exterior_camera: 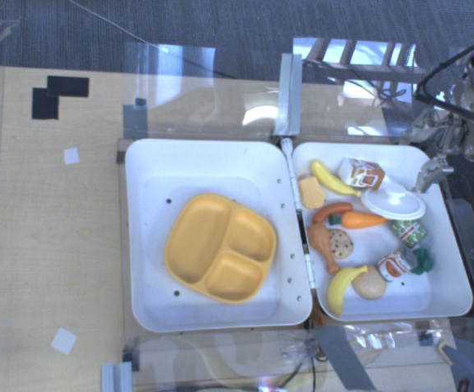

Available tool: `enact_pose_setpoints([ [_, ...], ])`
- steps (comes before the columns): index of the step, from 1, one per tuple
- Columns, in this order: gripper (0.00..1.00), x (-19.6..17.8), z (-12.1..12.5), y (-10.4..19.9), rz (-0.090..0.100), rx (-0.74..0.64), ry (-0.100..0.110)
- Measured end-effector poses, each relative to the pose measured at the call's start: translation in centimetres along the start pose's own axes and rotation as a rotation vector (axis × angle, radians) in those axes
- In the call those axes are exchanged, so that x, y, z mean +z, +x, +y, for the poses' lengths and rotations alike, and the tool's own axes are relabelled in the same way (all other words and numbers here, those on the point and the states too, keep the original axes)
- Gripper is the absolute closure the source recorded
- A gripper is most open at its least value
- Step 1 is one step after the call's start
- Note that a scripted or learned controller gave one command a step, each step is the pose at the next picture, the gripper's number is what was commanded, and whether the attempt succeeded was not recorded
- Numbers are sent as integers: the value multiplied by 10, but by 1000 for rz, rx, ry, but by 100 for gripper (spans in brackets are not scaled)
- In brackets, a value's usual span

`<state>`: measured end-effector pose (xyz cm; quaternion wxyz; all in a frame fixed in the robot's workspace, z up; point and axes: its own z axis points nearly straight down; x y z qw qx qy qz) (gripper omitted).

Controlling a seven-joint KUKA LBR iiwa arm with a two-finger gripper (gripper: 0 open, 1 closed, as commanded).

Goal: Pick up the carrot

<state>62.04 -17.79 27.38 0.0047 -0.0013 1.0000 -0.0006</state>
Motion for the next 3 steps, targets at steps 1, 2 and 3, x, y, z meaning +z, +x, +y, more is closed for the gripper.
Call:
enact_pose_setpoints([
  [1,0,117,25,51,8,480,0],
  [2,0,179,60,27,-12,488,0],
  [3,100,165,61,24,-18,482,-2],
])
